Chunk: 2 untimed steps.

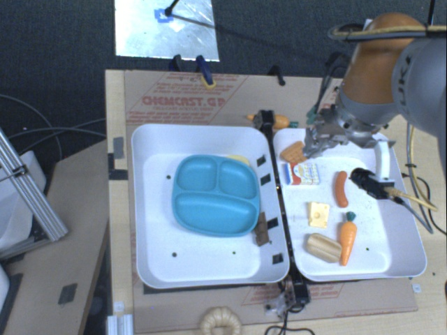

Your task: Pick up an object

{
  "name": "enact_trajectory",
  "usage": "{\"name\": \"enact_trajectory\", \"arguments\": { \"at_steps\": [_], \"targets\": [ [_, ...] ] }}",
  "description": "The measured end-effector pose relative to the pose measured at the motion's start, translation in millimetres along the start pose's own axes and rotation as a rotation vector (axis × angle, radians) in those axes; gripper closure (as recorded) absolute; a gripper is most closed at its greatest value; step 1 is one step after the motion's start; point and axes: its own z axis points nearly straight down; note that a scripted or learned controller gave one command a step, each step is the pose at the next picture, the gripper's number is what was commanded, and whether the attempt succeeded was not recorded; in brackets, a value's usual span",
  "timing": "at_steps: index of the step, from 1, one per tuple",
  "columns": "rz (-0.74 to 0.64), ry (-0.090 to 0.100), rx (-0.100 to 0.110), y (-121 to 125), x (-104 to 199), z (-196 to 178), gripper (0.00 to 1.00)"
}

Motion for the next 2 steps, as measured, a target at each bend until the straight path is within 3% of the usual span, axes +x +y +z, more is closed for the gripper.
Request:
{"name": "enact_trajectory", "arguments": {
  "at_steps": [1,2],
  "targets": [
    [-0.001,0.001,-0.001,-29.0,49.2,3.3,1.00],
    [0.000,0.001,-0.001,-70.4,77.7,-14.7,1.00]
  ]
}}
